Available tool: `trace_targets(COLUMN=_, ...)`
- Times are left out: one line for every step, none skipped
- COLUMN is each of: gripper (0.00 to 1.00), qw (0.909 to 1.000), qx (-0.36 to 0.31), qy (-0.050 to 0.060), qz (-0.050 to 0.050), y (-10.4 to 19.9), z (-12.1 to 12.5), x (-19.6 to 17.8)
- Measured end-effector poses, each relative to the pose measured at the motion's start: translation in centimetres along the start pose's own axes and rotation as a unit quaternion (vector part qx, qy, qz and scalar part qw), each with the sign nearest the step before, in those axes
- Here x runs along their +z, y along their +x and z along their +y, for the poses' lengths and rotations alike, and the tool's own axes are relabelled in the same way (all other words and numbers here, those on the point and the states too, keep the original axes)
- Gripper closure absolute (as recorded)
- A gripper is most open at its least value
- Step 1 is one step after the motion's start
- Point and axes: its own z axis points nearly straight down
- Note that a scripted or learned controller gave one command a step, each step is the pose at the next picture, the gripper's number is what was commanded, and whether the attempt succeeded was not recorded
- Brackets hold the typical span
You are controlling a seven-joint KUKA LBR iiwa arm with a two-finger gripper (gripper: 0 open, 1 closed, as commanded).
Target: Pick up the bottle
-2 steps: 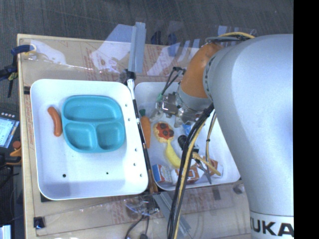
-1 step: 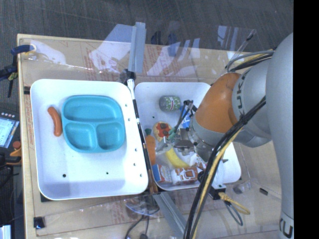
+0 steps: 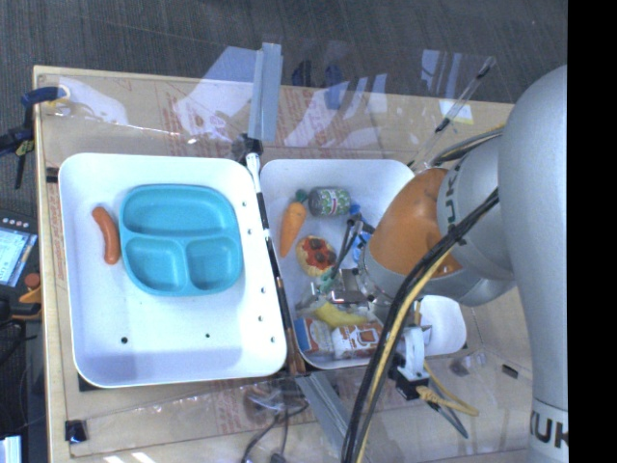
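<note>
A small bottle (image 3: 329, 202) with a grey-green label lies on its side near the far edge of the right bin (image 3: 386, 172). The gripper (image 3: 339, 283) reaches down into the middle of that bin, well nearer the front than the bottle and apart from it. It hangs between a red and yellow toy (image 3: 316, 254) and a yellow item (image 3: 333, 313). The grey arm with its orange band (image 3: 410, 234) covers the right half of the bin.
An orange carrot (image 3: 291, 227) lies left of the bottle. A printed box (image 3: 339, 339) sits at the right bin's front edge. The left bin (image 3: 87, 336) holds a blue divided tray (image 3: 181, 237) and a sausage (image 3: 107, 233). Cables (image 3: 386, 374) trail from the arm.
</note>
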Motion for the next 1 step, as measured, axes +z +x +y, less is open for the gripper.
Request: trace_targets(gripper=0.00, qw=0.9996, qx=-0.029, qy=0.001, qz=0.000, y=3.69, z=8.27, x=-5.93)
